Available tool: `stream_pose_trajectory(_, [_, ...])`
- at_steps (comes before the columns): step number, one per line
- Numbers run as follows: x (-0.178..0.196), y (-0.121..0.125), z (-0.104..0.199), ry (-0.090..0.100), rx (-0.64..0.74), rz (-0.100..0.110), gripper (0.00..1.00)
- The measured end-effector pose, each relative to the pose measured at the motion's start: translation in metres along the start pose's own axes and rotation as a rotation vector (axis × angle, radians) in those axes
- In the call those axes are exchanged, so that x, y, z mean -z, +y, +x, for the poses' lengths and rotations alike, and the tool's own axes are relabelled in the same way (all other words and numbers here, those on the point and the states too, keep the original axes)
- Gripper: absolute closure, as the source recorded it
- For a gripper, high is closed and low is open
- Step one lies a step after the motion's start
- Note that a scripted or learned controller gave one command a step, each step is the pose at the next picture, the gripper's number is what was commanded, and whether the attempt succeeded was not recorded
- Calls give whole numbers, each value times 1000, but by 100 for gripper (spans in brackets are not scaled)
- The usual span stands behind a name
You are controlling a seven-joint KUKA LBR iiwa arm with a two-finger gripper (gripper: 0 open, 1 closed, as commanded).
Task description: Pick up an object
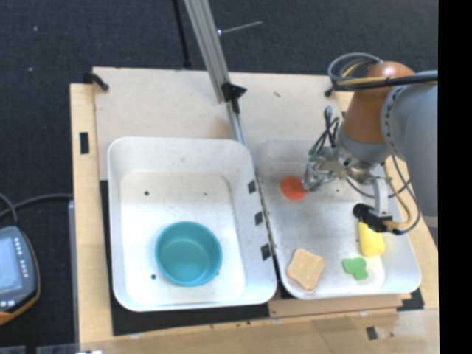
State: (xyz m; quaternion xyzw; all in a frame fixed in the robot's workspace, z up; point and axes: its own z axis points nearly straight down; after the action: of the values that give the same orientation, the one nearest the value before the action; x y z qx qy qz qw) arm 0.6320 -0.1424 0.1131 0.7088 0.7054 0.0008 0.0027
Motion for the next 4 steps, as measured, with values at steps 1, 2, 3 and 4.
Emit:
stream_pose_trajectory(1, [61, 8, 6, 2, 8, -3, 100])
stream_pose_trajectory(2, [121, 14, -3, 1, 8, -3, 100])
stream_pose_trajectory(3, [149, 15, -4, 2, 9, 0, 100])
stream_pose_trajectory(4, [139, -3, 46, 2, 7, 3, 100])
